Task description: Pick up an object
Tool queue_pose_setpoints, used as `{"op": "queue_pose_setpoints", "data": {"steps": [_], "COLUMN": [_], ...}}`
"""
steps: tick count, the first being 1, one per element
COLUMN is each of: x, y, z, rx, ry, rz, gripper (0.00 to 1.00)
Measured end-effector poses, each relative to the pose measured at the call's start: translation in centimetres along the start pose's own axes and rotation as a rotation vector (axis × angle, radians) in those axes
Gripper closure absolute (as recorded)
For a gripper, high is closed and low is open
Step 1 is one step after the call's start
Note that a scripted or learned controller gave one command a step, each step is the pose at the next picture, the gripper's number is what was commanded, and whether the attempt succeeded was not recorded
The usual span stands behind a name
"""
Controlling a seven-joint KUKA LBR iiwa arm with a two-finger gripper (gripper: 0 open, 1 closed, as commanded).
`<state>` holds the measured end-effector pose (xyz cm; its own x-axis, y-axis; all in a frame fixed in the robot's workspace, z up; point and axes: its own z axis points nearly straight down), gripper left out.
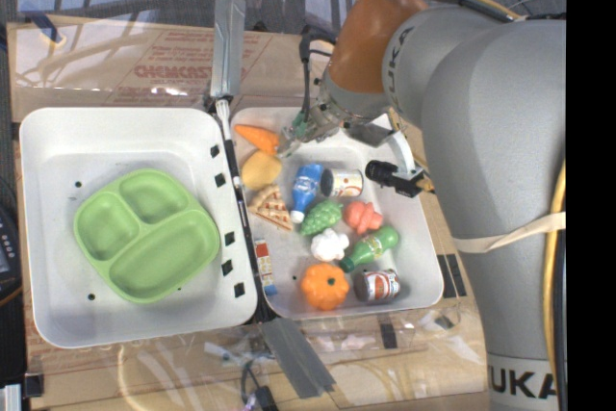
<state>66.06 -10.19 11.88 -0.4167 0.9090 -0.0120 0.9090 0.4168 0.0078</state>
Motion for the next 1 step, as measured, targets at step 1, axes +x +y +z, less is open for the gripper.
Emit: {"op": "queue_pose_setpoints", "data": {"steps": [1], "x": [0.88], "y": [0.23], "z": [-9.59], "rx": [0.004], "ry": [0.01], "rz": [-0.013], "gripper": [1.0]}}
